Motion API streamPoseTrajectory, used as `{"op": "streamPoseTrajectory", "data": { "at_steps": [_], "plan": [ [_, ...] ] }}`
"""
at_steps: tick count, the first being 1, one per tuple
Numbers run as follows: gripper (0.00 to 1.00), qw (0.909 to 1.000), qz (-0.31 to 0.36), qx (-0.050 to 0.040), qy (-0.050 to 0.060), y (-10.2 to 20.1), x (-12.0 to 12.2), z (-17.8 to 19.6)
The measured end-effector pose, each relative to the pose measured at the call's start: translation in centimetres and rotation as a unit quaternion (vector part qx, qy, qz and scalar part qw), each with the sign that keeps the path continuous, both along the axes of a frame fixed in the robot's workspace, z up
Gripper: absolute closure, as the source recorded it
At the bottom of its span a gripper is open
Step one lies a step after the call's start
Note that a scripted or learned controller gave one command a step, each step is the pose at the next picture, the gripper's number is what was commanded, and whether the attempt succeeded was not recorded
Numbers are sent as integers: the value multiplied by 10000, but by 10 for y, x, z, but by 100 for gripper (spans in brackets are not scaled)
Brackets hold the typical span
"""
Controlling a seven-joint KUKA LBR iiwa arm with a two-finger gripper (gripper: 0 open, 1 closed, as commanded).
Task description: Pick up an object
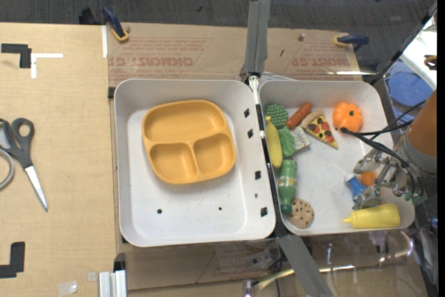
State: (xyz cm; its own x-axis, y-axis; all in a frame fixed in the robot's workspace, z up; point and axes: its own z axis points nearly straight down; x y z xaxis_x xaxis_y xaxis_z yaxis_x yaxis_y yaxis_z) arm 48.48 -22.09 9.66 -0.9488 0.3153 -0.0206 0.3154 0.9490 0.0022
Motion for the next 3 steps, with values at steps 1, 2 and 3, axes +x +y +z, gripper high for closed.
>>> {"op": "streamPoseTrajectory", "data": {
  "at_steps": [1,2,3],
  "plan": [
    [0,9999,-168,6,11,0,-1,-1],
    [0,9998,-221,6,15,0,-1,-1],
    [0,9989,-469,15,36,-1,-3,-2]
  ]
}}
